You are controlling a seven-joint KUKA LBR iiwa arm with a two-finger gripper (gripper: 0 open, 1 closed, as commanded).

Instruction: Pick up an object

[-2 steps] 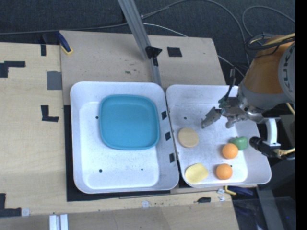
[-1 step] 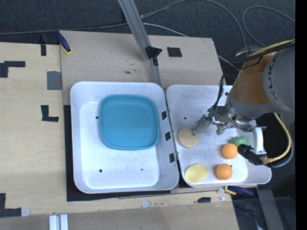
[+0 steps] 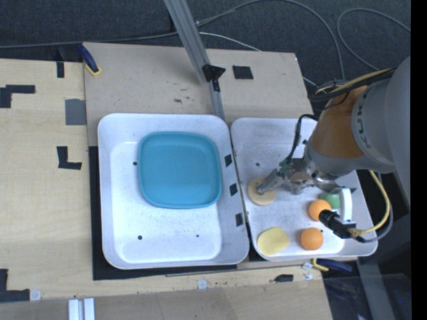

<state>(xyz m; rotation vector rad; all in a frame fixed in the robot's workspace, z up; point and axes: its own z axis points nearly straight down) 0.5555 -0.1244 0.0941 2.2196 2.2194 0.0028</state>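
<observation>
The pincer [image 3: 265, 187] sits low in the right bin [image 3: 267, 135], touching a tan disc [image 3: 261, 193]. I cannot tell if it pinches. Two orange balls [image 3: 319, 210] lie near.

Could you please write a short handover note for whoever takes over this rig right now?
Claw: low in the right bin, at the tan disc; grip cannot be judged, nothing seen held.
Right bin also holds: yellow piece, two orange balls, green item.
Left bin: blue plate.
Done: nothing lifted.
Left: grasp and lift one object.
</observation>
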